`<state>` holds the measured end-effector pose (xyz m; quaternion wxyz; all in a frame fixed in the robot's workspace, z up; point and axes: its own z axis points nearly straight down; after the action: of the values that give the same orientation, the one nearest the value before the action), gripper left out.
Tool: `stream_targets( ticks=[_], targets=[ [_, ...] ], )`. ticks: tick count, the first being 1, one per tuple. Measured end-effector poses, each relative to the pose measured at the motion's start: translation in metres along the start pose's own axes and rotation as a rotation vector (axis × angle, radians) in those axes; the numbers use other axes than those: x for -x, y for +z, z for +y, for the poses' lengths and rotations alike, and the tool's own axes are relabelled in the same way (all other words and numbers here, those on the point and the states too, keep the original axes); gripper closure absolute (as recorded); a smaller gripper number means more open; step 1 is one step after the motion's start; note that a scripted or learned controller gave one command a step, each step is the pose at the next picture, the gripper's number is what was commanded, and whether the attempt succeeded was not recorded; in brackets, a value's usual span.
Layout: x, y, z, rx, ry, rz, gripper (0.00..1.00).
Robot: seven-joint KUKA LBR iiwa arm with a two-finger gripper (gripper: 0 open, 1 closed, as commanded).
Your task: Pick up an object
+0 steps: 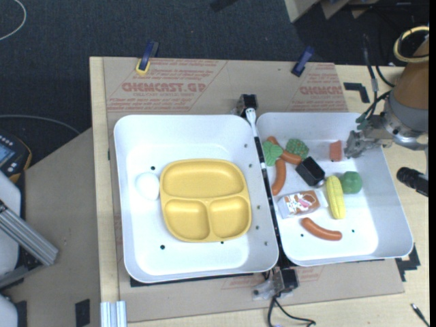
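The right bin [381, 230] holds several toy foods: a yellow corn cob [334, 196], a green round piece [351, 182], a sausage [321, 229], a packaged snack [299, 203], a black block [310, 171], an orange carrot [278, 176], green leafy pieces [297, 147] and a small red-brown block [335, 150]. My gripper [356, 146] hangs low over the bin's far right part, just right of the red-brown block. Nothing shows between its fingers.
The left bin [129, 182] holds a yellow divided tray [204, 199] and a white round object [147, 184]. Black clamps sit between the bins at the back [248, 103] and front [286, 279]. Cardboard underlies both bins.
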<state>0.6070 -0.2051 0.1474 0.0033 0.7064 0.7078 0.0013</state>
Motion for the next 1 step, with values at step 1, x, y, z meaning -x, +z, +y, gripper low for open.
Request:
stream_targets(
  ticks=[1],
  targets=[
    [-0.0046,-0.0626,0.0069,0.003,0.000,-0.001,1.00]
  ],
)
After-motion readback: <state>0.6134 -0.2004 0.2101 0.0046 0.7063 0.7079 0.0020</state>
